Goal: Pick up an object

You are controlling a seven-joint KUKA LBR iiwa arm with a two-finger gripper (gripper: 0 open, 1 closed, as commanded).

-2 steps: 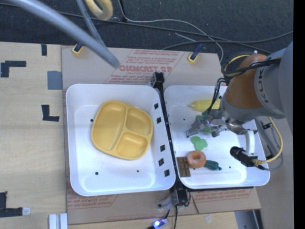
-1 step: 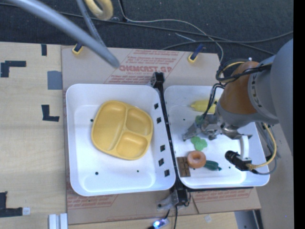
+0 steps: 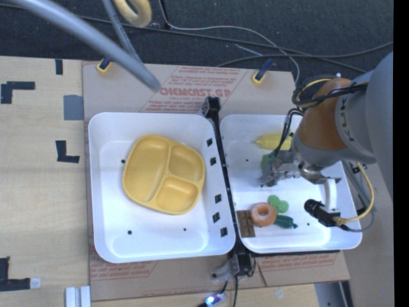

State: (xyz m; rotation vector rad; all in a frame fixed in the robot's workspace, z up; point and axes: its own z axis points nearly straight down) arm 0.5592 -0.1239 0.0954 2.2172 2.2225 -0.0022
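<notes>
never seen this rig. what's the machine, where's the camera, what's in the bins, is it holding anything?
The machine is a single robot arm, grey with an orange band above its wrist, reaching in from the right. The one camera is fixed above the bench and looks down at a slant on two shallow white bins side by side.

The left bin holds a yellow tray with three compartments. The right bin holds a yellow object near the far wall, partly hidden by the arm, plus an orange ring and a green item near the front.

The gripper is low over the right bin's middle. Nothing can be seen between its fingers, so I would not say it holds anything.
</notes>
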